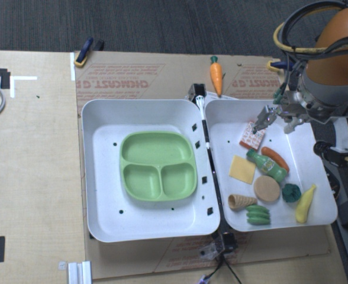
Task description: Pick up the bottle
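The bottle [268, 164] is small and green with a pale label. It lies on its side in the right bin [221, 135], near the middle. A red sausage [276, 157] rests against its far side. My gripper [277, 123] hangs over the bin's back part, above and behind the bottle and apart from it. Its fingers [262, 121] are spread open with nothing between them. A red-and-white packet [252, 136] lies just under the left fingertip.
Around the bottle lie a yellow cheese slice [242, 169], a round tan disc [267, 189], a cone [242, 202], a green pod [258, 215], a dark green lump [291, 192] and a yellow piece [305, 204]. The left bin [97, 176] holds a green divided plate [159, 165]. A carrot [216, 76] lies behind the bins.
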